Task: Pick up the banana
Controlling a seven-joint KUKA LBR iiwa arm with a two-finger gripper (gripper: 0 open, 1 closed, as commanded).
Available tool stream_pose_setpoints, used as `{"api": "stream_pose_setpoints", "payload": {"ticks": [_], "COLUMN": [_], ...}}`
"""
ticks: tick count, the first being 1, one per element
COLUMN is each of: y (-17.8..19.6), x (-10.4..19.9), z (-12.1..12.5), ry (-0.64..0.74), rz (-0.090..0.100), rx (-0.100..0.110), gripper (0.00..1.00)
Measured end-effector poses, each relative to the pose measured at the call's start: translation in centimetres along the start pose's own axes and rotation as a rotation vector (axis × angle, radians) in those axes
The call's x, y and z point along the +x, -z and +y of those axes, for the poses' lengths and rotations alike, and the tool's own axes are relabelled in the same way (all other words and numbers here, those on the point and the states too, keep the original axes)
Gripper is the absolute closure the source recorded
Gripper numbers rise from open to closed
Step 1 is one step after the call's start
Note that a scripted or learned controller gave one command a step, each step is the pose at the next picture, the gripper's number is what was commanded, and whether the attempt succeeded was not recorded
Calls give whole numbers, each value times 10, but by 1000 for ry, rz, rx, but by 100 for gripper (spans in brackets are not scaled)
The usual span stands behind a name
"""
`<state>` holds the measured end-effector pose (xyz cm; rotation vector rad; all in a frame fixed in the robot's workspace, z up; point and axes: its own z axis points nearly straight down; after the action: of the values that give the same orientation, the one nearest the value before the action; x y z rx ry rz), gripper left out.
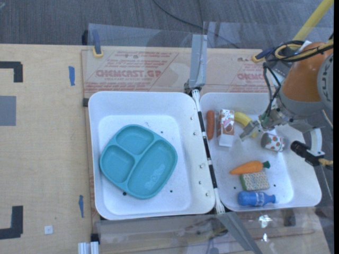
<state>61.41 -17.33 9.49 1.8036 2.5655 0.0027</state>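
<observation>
**Mia:** What do you see from the camera up top?

**Ben:** Two white bins sit side by side on a wooden bench (42, 157). The left bin (106, 102) has a blue plate (139, 160) in it. The plate has three parts and round corners. There is lots of bare white floor around the plate.

**Mia:** And the right bin (304, 192)?

**Ben:** It is crowded. The banana (242, 118) is near the top edge. It is yellow, small and curved. Just to its left stands a little carton (226, 127), and left of that a hot dog (210, 124) lies by the bin's wall. A carrot (249, 167) lies in the middle, orange with a green end. Below it is a bumpy green sponge (255, 181), then a shiny blue bottle (256, 198) on its side. A small white cup with dots (273, 141) lies to the right of the banana.

**Mia:** Where is the arm?

**Ben:** It comes in from the right, grey with an orange band, and leans over the top right of that bin. The gripper (253, 129) points down and left. Its fingers are spread apart with nothing between them. The tips are just beside the banana, at its lower right end.

**Mia:** Is there room there?

**Ben:** Only a little. The carton is on one side and the cup is on the other.
</observation>
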Motion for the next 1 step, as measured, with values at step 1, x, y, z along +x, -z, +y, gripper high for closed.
{"api": "stream_pose_setpoints", "payload": {"ticks": [1], "y": [11], "x": [-3], "z": [0], "ry": [-5], "rz": [-4], "rx": [-5], "gripper": [100]}}
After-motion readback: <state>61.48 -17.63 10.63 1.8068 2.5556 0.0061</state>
